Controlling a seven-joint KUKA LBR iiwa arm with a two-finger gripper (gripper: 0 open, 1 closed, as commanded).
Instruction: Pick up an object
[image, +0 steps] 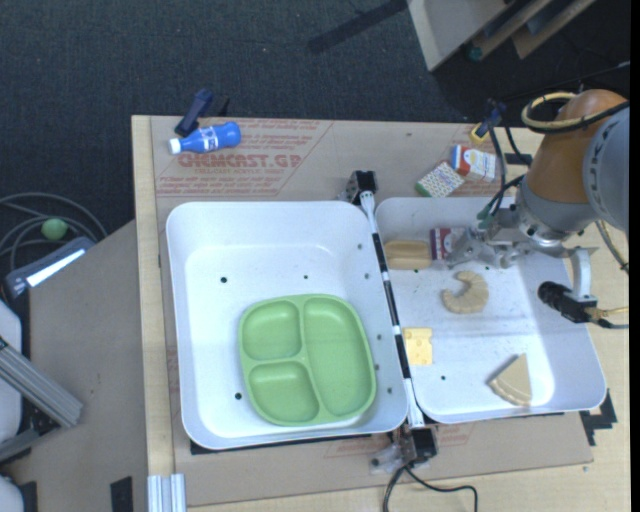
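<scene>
So the arm's hand (487, 247) is down in the far end of the right bin (560, 395), honestly can't tell how far open it is or if it's got anything. Just below it sits a curved croissant-looking piece (466, 292), and right beside it toward the left bin (200, 260) there's a tan bread block (406, 254). Further toward the camera: a yellow cheese square (418, 346) and a sandwich wedge (512, 380). The green divided plate (305, 357) is well off in the left bin.
</scene>
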